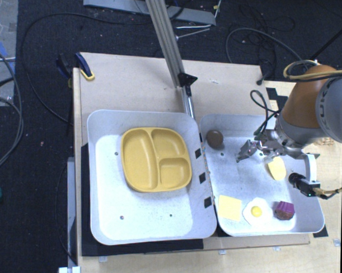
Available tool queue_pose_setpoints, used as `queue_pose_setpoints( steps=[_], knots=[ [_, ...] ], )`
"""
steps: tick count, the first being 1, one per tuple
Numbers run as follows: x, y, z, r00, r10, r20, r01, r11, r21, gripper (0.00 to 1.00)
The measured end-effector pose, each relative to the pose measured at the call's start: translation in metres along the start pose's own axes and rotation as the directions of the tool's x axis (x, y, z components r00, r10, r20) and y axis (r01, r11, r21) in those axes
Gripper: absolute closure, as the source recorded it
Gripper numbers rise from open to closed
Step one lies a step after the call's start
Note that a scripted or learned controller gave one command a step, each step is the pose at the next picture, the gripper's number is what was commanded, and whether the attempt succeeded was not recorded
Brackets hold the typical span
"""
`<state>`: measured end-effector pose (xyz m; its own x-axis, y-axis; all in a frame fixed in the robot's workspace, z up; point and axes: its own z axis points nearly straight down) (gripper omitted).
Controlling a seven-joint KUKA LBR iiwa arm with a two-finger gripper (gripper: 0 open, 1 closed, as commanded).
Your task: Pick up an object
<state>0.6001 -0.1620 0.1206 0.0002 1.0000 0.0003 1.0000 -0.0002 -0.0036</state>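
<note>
gripper (246, 151) low in right bin (313, 222) | grip state unclear | near brown ball (215, 138), pale yellow wedge (276, 169)

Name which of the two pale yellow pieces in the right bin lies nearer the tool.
The rounded yellow wedge, just right of the tool. The flat yellow square lies farther off, beside the fried egg.

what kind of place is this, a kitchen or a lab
Most likely a robotics lab, not a kitchen: a robot arm reaches over two white bins, toy food such as a fried egg lies in one, and loose cables run across the dark floor.
</note>
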Motion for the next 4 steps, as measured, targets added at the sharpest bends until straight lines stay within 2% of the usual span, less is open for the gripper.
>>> queue_pose_setpoints(
  steps=[1, 3, 4],
  knots=[
    [0.000, 0.001, -0.013, 1.000, 0.000, 0.001, 0.000, 1.000, -0.004, 1.00],
    [-0.006, -0.006, -0.116, 1.000, -0.002, 0.003, 0.002, 1.000, -0.011, 1.00],
    [0.044, -0.023, -0.105, 1.000, -0.007, -0.001, 0.007, 1.000, -0.001, 1.00]
  ],
)
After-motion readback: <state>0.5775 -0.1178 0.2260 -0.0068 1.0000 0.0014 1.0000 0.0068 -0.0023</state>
